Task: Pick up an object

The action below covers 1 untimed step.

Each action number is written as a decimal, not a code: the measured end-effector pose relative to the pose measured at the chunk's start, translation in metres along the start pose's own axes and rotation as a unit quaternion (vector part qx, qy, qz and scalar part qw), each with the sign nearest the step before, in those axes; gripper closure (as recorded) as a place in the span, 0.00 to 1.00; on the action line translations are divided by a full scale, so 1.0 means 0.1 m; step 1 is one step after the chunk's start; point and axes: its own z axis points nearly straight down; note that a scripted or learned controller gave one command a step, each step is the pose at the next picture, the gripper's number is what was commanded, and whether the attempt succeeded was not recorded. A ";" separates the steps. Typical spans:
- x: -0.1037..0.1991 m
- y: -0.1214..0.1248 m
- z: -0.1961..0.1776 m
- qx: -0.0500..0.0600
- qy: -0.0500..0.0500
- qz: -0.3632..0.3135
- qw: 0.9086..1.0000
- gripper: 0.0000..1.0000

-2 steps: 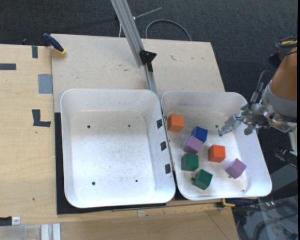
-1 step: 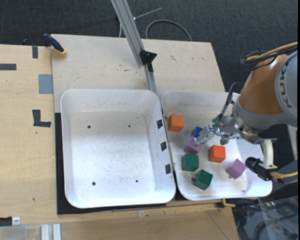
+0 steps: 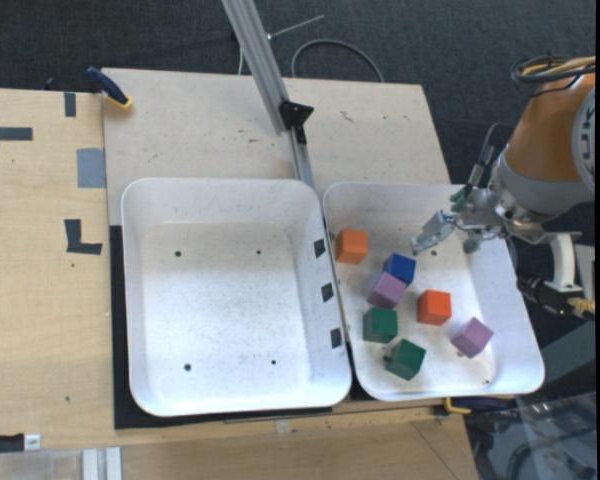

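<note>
The right bin [image 3: 380,206] holds several small cubes. An orange one [image 3: 352,246] lies near its left wall, and a blue one [image 3: 401,268] rests against a purple one [image 3: 387,290]. Further forward are a second orange cube [image 3: 434,307], two green cubes [image 3: 380,324] [image 3: 406,358] and another purple cube [image 3: 471,337]. My gripper [image 3: 446,243] hangs over the bin's back right area, up and to the right of the blue cube. Its fingers are spread open with nothing between them.
The left bin [image 3: 230,298] sits beside the right one, their rims meeting in the middle. A slanted metal pole [image 3: 260,48] rises from the back of the bench. A blue and yellow clamp [image 3: 110,86] lies at the far left and a black cable [image 3: 335,53] loops behind.
</note>
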 end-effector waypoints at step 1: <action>0.62 -0.07 1.01 0.007 0.003 -0.001 1.000 0.00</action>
